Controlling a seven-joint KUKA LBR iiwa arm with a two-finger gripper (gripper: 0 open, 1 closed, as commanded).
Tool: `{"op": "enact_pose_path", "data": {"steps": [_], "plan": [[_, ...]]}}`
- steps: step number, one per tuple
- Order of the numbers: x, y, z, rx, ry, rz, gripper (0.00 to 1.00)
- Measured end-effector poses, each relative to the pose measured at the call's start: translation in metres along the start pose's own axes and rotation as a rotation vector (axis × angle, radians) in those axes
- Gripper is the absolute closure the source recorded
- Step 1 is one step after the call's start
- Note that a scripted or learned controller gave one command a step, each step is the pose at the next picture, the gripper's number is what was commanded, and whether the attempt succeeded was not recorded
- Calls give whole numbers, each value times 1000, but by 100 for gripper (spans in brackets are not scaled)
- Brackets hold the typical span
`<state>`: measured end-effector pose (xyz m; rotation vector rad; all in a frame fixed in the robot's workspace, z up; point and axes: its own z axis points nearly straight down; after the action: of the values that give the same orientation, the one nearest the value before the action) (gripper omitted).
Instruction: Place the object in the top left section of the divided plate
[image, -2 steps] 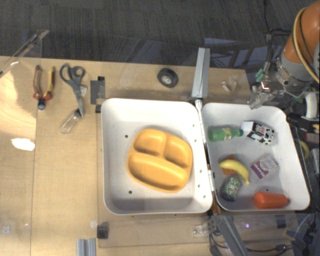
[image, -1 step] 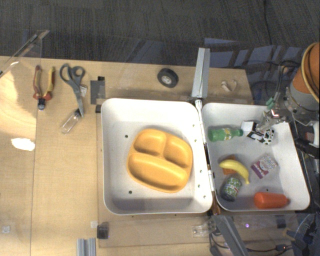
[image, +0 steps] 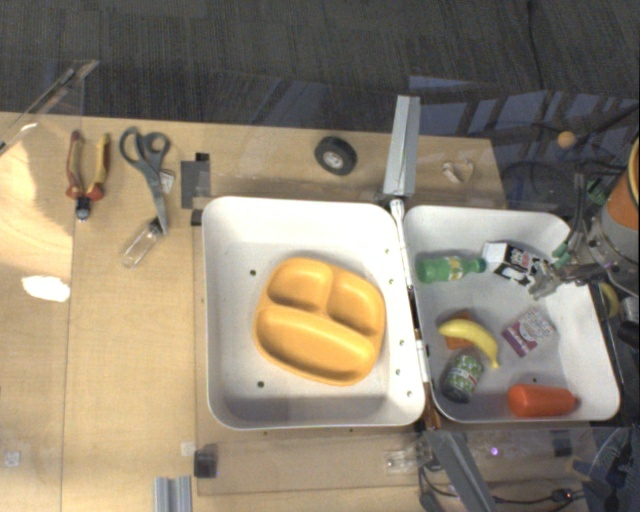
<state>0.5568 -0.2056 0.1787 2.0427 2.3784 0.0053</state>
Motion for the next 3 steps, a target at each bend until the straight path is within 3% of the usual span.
{"op": "enact_pose_path", "data": {"steps": [1,2,3], "plan": [[65,47,-57,-1,1,-182,100],[112,83,-50,0,1,-202,100],[63,21,-86,-2,-1,-140,100]]}}
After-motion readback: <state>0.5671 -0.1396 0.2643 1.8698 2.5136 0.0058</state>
